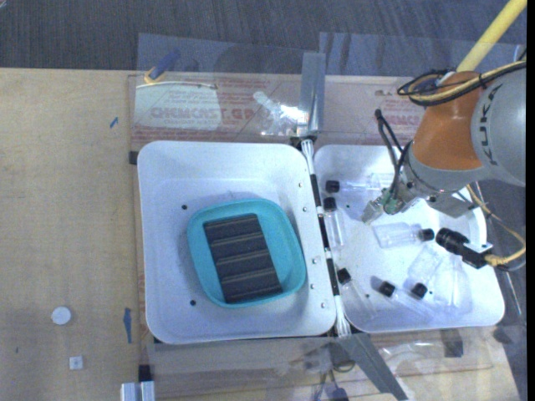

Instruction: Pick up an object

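A grey robot arm [501, 132] is showing an orange band [447, 136], black lettering and looping yellow-black cables [430, 82].

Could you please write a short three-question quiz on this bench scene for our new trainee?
1. True or false: the teal dish lies in the left bin.
2. Multiple choice: what rests inside the teal dish? A) a dark ribbed block B) a yellow ball C) a metal spoon
3. Fill in: the gripper is over the ____ bin, among small clear bottles with black caps.

Key
1. True.
2. A, the dark ribbed block.
3. Right; the right bin holds the bottles, such as one by the near edge.
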### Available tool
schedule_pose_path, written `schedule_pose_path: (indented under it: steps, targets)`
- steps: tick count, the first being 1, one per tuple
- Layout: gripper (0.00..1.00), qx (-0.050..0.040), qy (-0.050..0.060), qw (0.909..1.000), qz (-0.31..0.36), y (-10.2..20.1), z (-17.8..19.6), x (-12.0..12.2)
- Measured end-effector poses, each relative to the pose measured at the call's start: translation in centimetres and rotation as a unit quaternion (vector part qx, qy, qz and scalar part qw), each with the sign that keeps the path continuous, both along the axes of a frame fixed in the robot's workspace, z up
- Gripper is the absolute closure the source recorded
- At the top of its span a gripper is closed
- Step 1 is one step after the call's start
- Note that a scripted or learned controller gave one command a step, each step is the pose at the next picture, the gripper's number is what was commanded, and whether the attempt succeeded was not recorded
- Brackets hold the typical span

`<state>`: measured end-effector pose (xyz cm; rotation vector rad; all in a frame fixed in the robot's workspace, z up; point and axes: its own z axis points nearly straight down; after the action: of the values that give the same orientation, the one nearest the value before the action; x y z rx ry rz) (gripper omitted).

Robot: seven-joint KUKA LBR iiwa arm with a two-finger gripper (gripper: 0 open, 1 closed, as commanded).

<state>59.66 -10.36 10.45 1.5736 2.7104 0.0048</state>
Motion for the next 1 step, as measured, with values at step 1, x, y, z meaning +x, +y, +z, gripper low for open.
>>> schedule_pose_path:
  steps: [1]
  targets:
    - [1.0,0.0,0.002,0.9999,-0.015,3.58,17.33,-0.25]
